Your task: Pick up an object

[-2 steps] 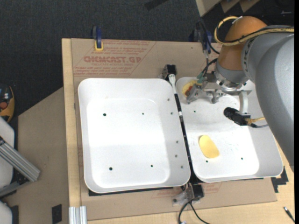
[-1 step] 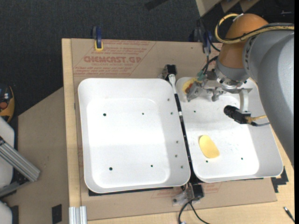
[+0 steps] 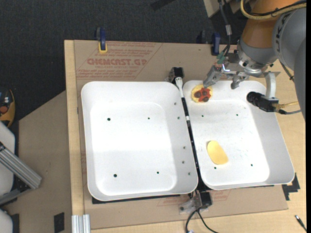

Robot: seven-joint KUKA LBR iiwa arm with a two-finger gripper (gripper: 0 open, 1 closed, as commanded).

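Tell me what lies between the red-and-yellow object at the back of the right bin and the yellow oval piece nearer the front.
In the camera view, nothing: only bare white bin floor separates the red-and-yellow object from the yellow oval piece.

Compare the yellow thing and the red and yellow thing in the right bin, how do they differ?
The yellow object is one plain colour, while the red and yellow object is mottled with dark red. The yellow object lies near the middle of the right bin, toward its front; the red and yellow object sits in the far left corner. The gripper hangs close by the red and yellow object, well away from the yellow object. Both are small and rest on the bin floor.
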